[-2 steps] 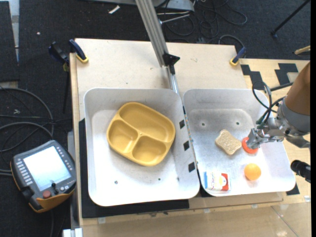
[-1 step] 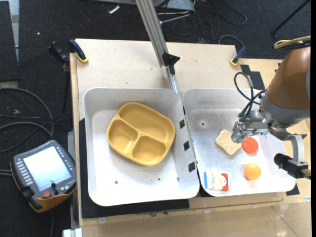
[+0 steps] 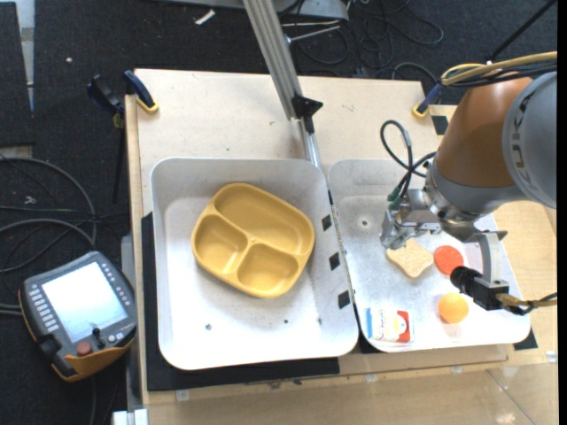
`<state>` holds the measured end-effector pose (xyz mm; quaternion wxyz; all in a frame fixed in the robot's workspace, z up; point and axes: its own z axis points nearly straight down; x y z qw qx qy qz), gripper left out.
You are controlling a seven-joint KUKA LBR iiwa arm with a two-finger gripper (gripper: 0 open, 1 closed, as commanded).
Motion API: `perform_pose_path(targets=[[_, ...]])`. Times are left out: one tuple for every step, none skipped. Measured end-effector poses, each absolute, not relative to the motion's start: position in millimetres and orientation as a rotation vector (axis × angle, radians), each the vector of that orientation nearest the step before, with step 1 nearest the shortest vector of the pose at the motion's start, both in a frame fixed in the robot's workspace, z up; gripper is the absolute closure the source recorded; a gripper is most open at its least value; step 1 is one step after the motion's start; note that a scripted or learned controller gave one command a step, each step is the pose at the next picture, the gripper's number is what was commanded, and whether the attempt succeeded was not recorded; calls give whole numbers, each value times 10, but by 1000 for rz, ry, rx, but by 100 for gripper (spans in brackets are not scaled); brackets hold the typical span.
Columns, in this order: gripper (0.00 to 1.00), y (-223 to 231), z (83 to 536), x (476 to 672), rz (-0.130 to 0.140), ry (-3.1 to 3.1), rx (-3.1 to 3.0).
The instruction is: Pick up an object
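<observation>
The gripper (image 3: pixel 395 235) hangs low over the middle of the right bin (image 3: pixel 361 191), its grey and orange arm (image 3: pixel 496 140) coming in from the right; seen from this slant, whether it is spread or closed cannot be made out, and nothing can be seen clamped in it. Just below its tip, nearer the camera, lies a toast slice (image 3: pixel 410 260), pale brown and flat on the bin floor, so close that I cannot tell if the two touch. Just beside the toast, on the arm's side of the gripper, sits a small red-orange piece (image 3: pixel 448 258). Further toward the bin's near edge and a little to the arm's side rests an orange ball (image 3: pixel 453 307), apart from the red piece. Straight down from the gripper at the near rim lies a small white carton (image 3: pixel 390 325) with a red patch, flat in the corner. Across the shared wall, well apart from the gripper on the side away from the arm, the left bin (image 3: pixel 182 330) holds a yellow divided plate (image 3: pixel 254 239) with three compartments, upright near its middle. Farthest off, past that bin and off the bench (image 3: pixel 221 113), a teach pendant (image 3: pixel 78 312) lies on the dark floor
</observation>
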<state>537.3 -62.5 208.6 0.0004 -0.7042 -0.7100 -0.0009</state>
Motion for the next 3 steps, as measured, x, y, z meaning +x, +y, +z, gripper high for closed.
perform_pose_path(targets=[[100,-60,2091,5593,-4,-2230,-2212],[100,514,2113,5792,-5,-2230,-2212],[100,980,2184,5797,-3,-2229,-2212]])
